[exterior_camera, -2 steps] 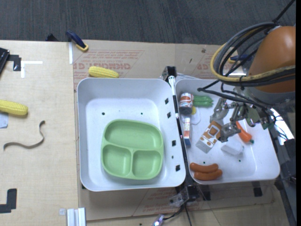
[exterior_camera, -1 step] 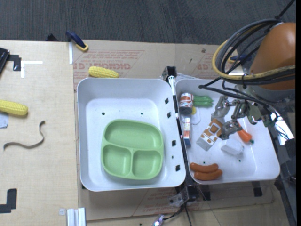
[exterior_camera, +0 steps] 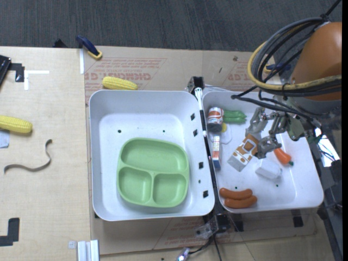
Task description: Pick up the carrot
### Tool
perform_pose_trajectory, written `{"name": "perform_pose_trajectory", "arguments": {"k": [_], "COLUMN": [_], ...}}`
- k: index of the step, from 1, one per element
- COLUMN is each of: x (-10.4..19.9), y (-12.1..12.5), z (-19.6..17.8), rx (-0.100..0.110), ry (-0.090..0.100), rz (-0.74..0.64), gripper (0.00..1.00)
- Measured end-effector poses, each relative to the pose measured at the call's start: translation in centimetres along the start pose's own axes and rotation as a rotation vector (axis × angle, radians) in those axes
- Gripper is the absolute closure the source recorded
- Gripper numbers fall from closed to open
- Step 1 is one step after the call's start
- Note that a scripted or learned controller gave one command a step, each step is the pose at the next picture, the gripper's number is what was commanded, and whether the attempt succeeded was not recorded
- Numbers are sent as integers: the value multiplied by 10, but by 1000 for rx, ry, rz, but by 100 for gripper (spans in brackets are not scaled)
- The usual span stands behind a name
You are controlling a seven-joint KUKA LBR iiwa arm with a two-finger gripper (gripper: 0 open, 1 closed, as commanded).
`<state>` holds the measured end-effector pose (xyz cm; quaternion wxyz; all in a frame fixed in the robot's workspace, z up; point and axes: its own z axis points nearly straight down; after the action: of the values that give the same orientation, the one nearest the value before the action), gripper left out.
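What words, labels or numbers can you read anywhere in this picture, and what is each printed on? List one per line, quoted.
"CHICKEN": red print, upside down, on the cardboard sheet behind the left bin; that reading is uncertain, the rest too faint.
Cardboard by the right bin: red print, blurred.
Can: label too small to read.
Small box: print unreadable.
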<state>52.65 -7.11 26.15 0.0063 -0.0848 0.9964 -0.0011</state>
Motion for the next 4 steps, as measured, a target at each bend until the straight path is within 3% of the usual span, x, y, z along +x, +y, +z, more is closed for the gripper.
{"name": "perform_pose_trajectory", "arguments": {"k": [1, 2, 3, 4], "x": [33, 32, 39, 39], "y": [39, 39, 38, 38], "z": [70, 61, 71, 71], "rx": [-1, 0, 8, 8], "ry": [14, 11, 14, 14], "rz": [358, 355, 1198, 1198], "gripper": [100, 100, 100, 0]}}
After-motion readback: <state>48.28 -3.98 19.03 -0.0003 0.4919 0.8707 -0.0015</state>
